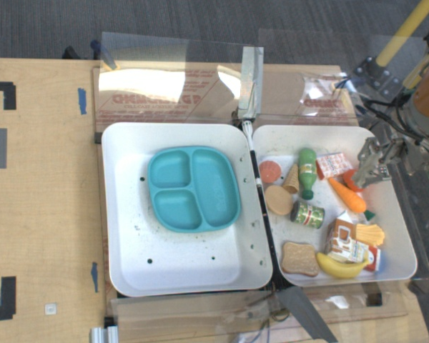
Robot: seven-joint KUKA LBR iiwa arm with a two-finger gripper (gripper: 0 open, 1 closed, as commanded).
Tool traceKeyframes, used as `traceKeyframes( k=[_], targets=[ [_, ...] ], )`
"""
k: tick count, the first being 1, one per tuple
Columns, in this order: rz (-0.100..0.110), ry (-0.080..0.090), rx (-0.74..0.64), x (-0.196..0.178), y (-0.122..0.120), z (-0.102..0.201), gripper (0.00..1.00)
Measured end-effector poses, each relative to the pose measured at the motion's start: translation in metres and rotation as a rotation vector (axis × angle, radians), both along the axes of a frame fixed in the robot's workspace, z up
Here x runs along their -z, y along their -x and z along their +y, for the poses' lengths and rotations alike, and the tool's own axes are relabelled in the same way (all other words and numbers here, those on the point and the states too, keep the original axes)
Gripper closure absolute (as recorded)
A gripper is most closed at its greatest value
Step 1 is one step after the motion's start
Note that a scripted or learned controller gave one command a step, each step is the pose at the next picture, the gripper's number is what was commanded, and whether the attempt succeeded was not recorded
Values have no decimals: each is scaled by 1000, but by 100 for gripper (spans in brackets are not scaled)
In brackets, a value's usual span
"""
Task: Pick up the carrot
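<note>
Half-blurred claw over carrot

The arm reached in from the right, over the right-hand bin's far right corner. Its gripper hung low inside that bin's right wall, tilted down and leftward. Whether the jaws stood apart or together could not be made out.

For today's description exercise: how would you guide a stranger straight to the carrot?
Start at the right bin, the one crowded with toy food. Near its right wall, just left of the gripper, lies the carrot, slanting down toward the right. It is the only plain orange tapered piece; the banana below it is yellow and curved.
</note>
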State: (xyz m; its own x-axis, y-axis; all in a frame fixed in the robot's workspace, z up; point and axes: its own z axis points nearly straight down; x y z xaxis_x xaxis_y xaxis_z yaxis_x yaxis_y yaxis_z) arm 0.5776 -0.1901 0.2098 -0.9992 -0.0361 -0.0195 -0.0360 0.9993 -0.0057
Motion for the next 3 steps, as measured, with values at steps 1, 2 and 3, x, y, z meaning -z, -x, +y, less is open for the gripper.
traceKeyframes(
  k=[1, 2, 3],
  targets=[
    [9, 1, -257, 92, 35, -15, 100],
    [8, 0, -231, 119, 32, 46, 100],
    [22, -5, -224, 85, 55, 72, 100]
  ],
)
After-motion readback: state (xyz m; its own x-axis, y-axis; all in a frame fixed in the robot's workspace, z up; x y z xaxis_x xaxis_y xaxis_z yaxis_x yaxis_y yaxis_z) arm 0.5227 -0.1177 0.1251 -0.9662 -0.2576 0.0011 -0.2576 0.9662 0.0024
